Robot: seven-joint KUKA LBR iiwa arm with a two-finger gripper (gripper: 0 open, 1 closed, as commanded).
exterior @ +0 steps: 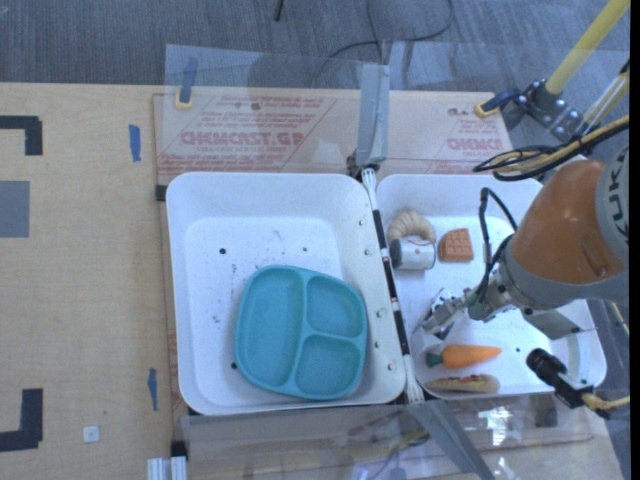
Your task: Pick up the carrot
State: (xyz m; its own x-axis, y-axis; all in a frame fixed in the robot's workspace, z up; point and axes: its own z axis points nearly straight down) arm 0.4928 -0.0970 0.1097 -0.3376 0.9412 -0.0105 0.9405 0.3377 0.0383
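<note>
- the arm [565,233] comes in over the right bin [420,190], its orange band sitting above the bin's right side.
- the gripper [440,315] hangs low near the middle of that bin, pointing toward the wall shared with the left bin [200,208].
- its metal fingers [437,311] look slightly apart, with nothing held between them.
- the carrot [465,356] lies flat near the right bin's front edge, just below the gripper and not touching it, green end toward the shared wall.
- a hot dog toy [462,383] rests right along the front edge, just beside the carrot.
- near the bin's back edge sit a croissant [411,224], a small silver can [412,254] on its side, and an orange waffle-like square [456,245].
- a teal divided plate [300,332] fills the left bin's front right corner.
</note>
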